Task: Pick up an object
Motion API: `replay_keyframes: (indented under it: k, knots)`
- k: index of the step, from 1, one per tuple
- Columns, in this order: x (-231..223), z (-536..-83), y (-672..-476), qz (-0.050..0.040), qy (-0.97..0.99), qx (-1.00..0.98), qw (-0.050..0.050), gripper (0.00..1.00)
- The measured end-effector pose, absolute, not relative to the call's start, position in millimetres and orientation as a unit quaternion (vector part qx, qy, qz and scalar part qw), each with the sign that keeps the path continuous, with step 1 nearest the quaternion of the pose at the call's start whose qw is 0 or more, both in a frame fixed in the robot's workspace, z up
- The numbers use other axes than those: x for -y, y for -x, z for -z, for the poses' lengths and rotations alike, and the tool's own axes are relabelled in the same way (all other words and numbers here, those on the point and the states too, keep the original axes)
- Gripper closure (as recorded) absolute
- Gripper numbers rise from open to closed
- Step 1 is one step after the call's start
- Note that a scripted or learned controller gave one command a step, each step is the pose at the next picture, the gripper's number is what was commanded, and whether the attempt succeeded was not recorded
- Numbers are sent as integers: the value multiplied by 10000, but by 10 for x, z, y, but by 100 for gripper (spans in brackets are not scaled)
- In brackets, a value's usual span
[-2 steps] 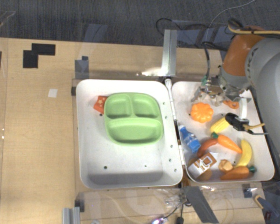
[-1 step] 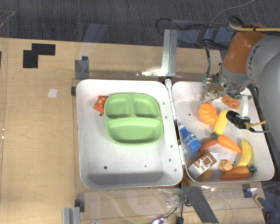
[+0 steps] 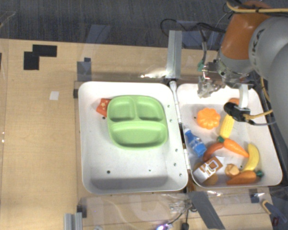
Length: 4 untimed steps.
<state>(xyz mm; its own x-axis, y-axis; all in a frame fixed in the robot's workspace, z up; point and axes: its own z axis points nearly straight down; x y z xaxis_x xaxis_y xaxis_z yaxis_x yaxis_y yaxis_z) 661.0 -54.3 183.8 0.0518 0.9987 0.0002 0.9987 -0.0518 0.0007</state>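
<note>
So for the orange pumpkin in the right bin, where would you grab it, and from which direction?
Probably straight down from above, across the pumpkin's widest part. It sits apart from the corn and the carrot, with bare bin floor on its left and far sides, so there is room. Its round, ribbed shape offers no handle, so a mid-body pinch seems safest.

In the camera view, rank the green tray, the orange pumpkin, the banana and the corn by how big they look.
1. Green tray, by far the largest.
2. Orange pumpkin.
3. Banana and corn look about alike, so I won't rank them.
</note>
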Motion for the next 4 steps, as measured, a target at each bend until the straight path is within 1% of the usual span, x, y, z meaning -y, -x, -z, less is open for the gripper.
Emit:
replay_keyframes:
  k: [1, 2, 3, 4]
  knots:
    - [545, -1834, -6608, 2, -7251, -6886, 1, 0]
    - [845, -884, -6145, -29, -6158, -7879, 31, 0]
    - [823, -986, -6170, -49, -6140, -7893, 32, 100]
    - [232, -2114, -6284, -1, -6661, -7458, 4, 100]
